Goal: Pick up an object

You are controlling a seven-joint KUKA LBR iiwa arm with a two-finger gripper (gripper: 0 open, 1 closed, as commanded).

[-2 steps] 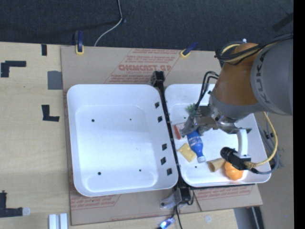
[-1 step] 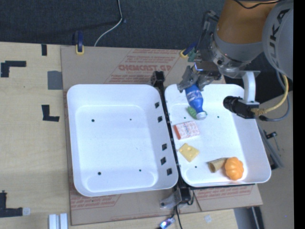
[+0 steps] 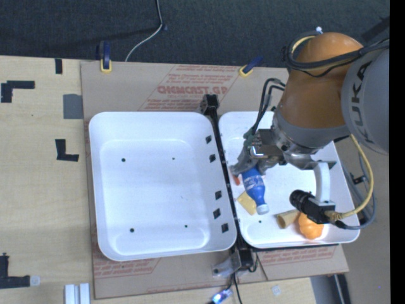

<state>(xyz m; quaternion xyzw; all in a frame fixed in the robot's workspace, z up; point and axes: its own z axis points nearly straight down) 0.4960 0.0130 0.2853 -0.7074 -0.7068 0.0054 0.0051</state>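
My gripper hangs over the left part of the right bin, under the grey and orange wrist. Just below it lies a small blue bottle with a white label, its upper end right at the gripper's tip and its white cap pointing to the bin's front. Whether the gripper touches the bottle I cannot tell. A yellow block rests against the bottle's left side. A small red piece shows beside the bin's left wall.
An orange ball-like object and a tan piece lie at the right bin's front. A black connector with a yellow cable hangs over them. The left bin sits beyond a black divider.
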